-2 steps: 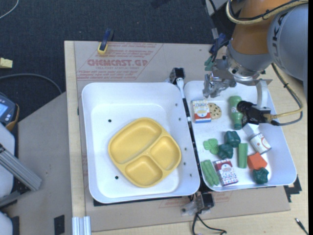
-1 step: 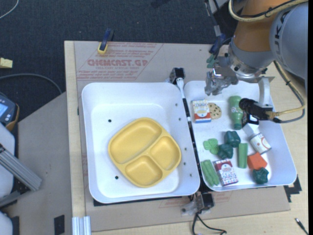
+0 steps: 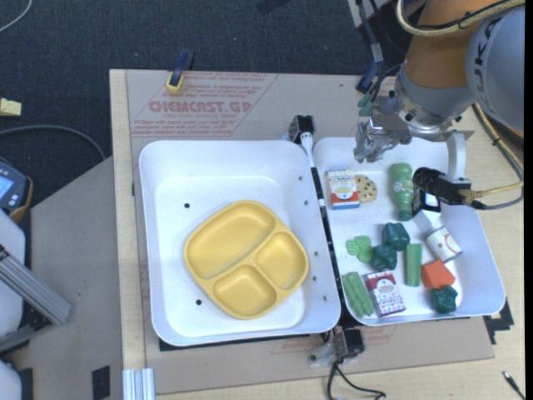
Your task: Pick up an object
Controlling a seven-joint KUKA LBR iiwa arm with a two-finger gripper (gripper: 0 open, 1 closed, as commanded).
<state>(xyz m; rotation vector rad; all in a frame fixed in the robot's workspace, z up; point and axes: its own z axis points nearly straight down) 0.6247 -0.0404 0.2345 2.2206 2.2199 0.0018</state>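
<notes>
My gripper (image 3: 372, 150) hangs over the back left corner of the right bin (image 3: 493, 283), open with nothing between its fingers. Just in front of it lie a small white and red box (image 3: 342, 188) and a cookie (image 3: 365, 188). To their right a green bottle (image 3: 402, 190) stands on end. Farther forward are a dark green broccoli piece (image 3: 391, 244), a light green leaf (image 3: 359, 246), a green stick (image 3: 413, 263), a white can (image 3: 441, 242), an orange block (image 3: 436, 273), a red card box (image 3: 385, 293) and a green pea pod (image 3: 358, 292).
The left bin (image 3: 158, 223) holds a yellow divided plate (image 3: 246, 259). A black clip (image 3: 301, 128) sits at the back of the ridge between the bins. A black fitting with a cable (image 3: 437, 186) hangs from the arm over the right bin's back right.
</notes>
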